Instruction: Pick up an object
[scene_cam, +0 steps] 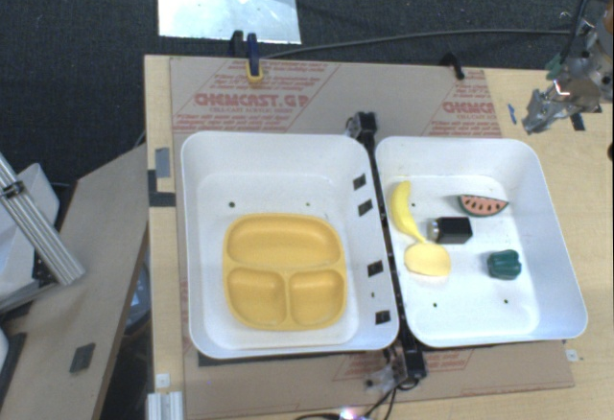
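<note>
The arm's end hangs up at the far right, beyond the back right corner of the right-hand bin (552, 217). The gripper (539, 113) points down and leftward toward that corner, sitting well apart from the bin's rim, over the bench outside it.

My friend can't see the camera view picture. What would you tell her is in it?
Two white bins sit side by side on a bench: the left bin holds a yellow divided tray, and the right bin holds a banana, a watermelon slice, a black block, a yellow piece and a green piece. The robot's tool hovers off the right bin's far corner.
</note>
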